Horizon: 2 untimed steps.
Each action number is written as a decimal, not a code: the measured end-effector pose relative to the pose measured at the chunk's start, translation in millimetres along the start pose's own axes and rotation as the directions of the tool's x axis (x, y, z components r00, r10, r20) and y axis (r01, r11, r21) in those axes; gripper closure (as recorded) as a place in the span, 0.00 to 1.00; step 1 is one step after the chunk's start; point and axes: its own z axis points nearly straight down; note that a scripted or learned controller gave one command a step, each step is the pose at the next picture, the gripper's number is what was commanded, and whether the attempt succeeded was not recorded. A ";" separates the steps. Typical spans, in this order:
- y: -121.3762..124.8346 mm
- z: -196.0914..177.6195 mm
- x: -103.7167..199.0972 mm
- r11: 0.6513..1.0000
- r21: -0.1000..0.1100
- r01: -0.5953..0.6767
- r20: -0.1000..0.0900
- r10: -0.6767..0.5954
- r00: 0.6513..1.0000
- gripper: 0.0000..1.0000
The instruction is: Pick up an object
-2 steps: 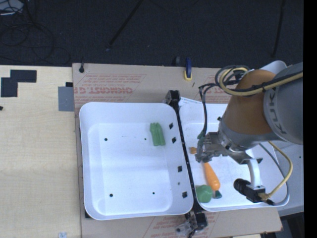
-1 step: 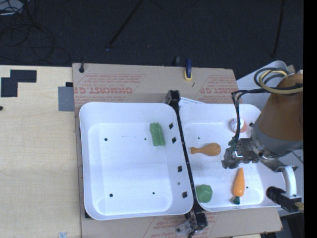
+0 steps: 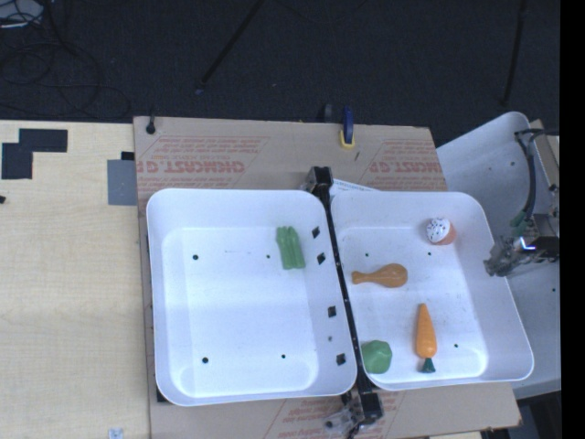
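Orange plastic carrot [image 3: 425,332], lying low in the right white bin [image 3: 498,359] with its green stalk end toward the near rim, runs near-to-far, so I'd bring the pincer [image 3: 514,256], parked off the bin's right edge and its spread unreadable, down across that length.

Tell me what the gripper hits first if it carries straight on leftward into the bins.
Probably the right bin's outer rim, which the gripper sits just beyond. If it clears that, the drumstick-shaped toy lies roughly in line; its height is unclear.
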 end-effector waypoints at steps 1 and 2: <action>-21.8 110.9 -30.3 1.000 0.005 0.003 -0.005 -0.003 1.000 1.00; -20.7 199.3 -29.4 1.000 0.002 0.004 -0.004 -0.004 1.000 1.00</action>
